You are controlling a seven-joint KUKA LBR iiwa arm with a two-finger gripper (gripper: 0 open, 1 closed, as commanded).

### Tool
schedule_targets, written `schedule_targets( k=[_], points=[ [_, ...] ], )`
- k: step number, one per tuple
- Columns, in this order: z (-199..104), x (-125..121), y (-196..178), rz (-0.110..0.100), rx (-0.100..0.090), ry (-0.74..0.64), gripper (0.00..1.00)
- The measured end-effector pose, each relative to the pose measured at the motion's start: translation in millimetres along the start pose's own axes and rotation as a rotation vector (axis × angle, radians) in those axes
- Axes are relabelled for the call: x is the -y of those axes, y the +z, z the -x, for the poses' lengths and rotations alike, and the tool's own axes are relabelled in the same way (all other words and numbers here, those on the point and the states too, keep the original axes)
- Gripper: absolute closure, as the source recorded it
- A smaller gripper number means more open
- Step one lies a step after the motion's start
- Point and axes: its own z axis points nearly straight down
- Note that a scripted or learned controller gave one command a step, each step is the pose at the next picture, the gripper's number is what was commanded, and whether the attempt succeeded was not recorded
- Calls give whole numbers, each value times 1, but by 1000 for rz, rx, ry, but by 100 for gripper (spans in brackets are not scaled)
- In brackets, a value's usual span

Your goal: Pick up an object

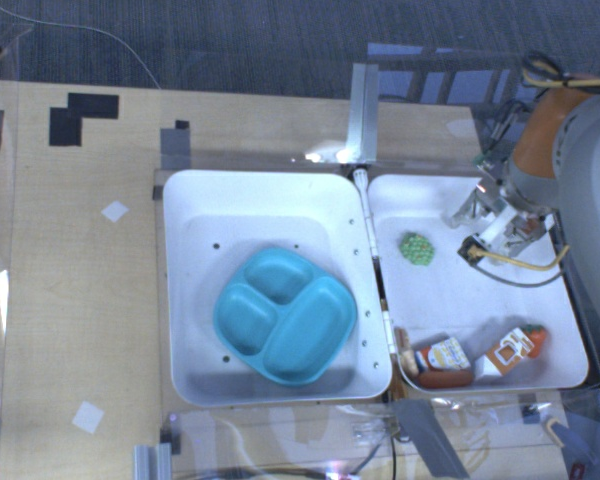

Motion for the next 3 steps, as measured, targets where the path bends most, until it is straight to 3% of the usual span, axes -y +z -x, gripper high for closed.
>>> schedule_targets(
  k=[1,2,3],
  points=[
    [-2,-14,-60,-2,0,4,0],
    [-4,-14,-70,-2,0,-3,100],
    [-4,-14,-70,-2,0,-4,0]
  ],
)
